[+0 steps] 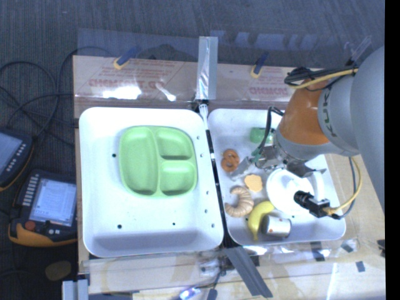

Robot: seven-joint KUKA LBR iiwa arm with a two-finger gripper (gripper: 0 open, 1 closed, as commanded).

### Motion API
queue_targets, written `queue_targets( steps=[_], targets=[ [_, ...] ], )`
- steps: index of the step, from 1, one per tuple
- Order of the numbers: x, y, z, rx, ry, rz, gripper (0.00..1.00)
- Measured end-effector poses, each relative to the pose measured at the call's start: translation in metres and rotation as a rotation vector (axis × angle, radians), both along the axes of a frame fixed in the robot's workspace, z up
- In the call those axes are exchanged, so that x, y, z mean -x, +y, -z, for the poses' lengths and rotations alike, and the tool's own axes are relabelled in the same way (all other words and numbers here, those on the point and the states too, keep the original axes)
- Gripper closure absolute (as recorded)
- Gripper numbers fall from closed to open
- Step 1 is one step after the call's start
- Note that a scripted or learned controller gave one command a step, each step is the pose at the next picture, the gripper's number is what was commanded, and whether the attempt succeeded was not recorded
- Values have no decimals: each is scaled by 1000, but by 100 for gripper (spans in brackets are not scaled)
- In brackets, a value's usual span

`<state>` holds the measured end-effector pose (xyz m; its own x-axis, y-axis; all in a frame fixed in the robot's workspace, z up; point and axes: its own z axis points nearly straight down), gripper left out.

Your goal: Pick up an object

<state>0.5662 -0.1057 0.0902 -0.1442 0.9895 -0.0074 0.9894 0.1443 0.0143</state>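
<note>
My gripper [261, 159] hangs low in the right bin [325, 230], under the orange-banded wrist [303, 120]. It sits among several small objects. A brown pretzel-like piece [230, 160] lies just to its left. An orange cracker-like piece [253, 182] lies just below it, and a green block [257, 134] just above. A white round dish [282, 185] is at its lower right, partly under the arm. Nearer the front lie a croissant [240, 200], a yellow banana [257, 216] and a silver can [275, 227].
The left bin [100, 230] holds a green divided plate [157, 160]. A raised divider [214, 174] separates the two bins. A black cable fitting [310, 204] hangs off the arm over the right bin. Tablets and cables lie off the bench at far left.
</note>
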Motion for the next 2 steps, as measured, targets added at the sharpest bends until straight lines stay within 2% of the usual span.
queue_targets(
  steps=[1,2],
  targets=[
    [-1,1,-9,-4,-2,0,100],
    [17,-2,-63,-5,17,108,100]
  ],
)
